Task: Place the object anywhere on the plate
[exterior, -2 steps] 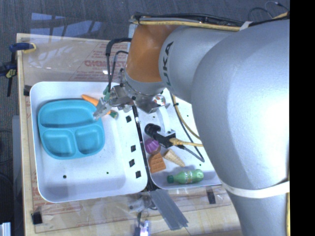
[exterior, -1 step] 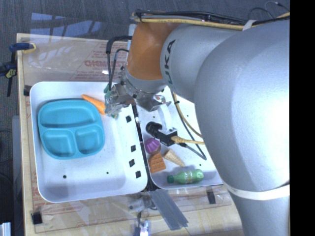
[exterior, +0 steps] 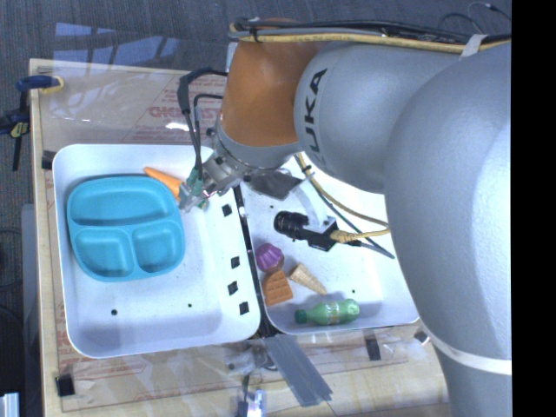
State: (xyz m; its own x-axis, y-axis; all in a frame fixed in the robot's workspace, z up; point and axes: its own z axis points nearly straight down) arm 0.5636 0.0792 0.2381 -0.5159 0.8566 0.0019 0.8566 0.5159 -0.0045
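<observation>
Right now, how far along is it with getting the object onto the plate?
Partway. The gripper is over the left bin at the blue plate's upper right edge, beside an orange carrot. The carrot lies off the plate, so placing is left. Whether it is gripped, I cannot tell.

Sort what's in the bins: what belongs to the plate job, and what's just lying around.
Job: blue plate, orange carrot at its upper right edge, tool beside it.

Lying about, right bin: purple toy, orange wedge, ice cream cone, green bottle.
</observation>
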